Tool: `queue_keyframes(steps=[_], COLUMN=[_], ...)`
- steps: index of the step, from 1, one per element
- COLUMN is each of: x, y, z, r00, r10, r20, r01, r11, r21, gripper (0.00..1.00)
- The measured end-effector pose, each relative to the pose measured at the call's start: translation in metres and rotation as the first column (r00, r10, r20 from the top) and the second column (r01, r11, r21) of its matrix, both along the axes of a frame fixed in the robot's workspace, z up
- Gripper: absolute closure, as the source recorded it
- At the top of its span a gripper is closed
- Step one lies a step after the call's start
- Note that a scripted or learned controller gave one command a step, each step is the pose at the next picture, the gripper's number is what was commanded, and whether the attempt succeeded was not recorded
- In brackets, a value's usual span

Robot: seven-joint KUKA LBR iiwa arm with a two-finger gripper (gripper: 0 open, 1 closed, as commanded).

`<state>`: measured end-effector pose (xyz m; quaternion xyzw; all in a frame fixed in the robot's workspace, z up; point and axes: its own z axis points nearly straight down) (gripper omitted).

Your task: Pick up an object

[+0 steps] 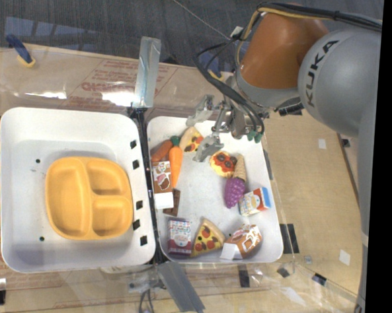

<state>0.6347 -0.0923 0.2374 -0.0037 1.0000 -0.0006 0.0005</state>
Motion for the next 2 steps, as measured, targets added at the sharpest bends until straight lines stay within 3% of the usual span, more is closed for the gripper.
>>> queue_keyframes(steps=[1,2], x=[-0.025,-0.001], y=[-0.009,-0.012], z=[-0.139,-0.144], r00=[0.999,1.0], r10=[0.032,0.0], r20=[0.0,0.001], r01=[-0.032,0.0], r11=[0.999,1.0], r21=[0.002,0.001], gripper=[0.0,0.0])
